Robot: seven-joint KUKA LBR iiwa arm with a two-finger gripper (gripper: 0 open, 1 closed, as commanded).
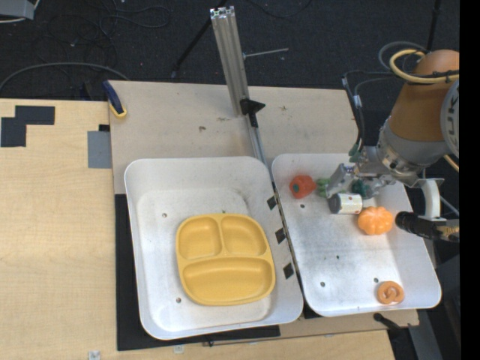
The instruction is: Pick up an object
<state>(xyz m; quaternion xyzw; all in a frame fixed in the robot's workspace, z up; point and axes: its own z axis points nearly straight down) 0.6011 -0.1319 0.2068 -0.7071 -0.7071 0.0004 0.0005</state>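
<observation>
Overhead view: the gripper (351, 190) hangs low in the right bin (337, 276), jaw state unclear, among a red toy (301, 186), white cylinder (346, 202) and orange toy (375, 220); crowding risks a nudge instead of a grasp

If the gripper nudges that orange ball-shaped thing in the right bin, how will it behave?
The orange fruit looks round with shallow ribs, so it will probably roll on the right bin's flat floor rather than slide. It looks like a toy, so likely light. Its curved sides may slip from the gripper unless it is gripped centrally.
</observation>
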